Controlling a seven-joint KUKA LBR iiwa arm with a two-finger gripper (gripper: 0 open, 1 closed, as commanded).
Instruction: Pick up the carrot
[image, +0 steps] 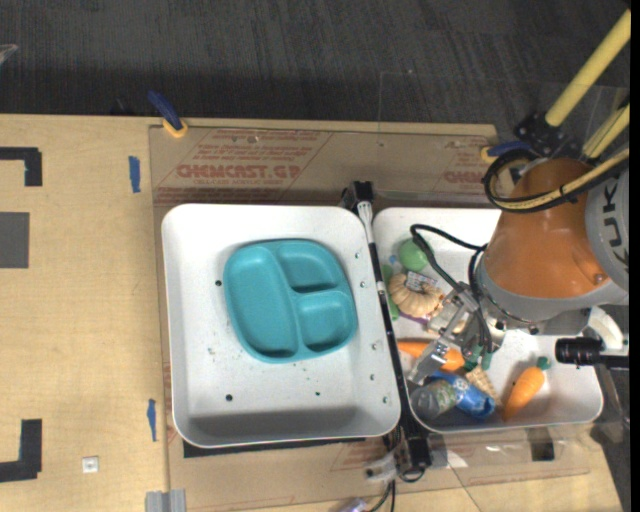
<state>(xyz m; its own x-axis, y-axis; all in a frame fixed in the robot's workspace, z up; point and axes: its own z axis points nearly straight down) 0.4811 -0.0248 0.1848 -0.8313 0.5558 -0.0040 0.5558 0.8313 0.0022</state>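
Note:
The carrot (524, 390), orange with a small green top, lies tilted near the front right corner of the right bin (580, 412). My gripper (452, 340) is low in the middle of that bin, to the left of the carrot and apart from it, over a heap of small toys. An orange piece (452, 358) sits directly under the gripper, and what it belongs to is unclear. The grey wrist with its orange band (545, 240) hides the bin's right rear part.
The left bin (200, 400) holds a teal divided plate (290, 298). Around the gripper lie a green item (411, 255), a tan ridged toy (412, 294), an orange strip (412, 349) and a blue and grey item (455, 400). Black cables hang by the wrist.

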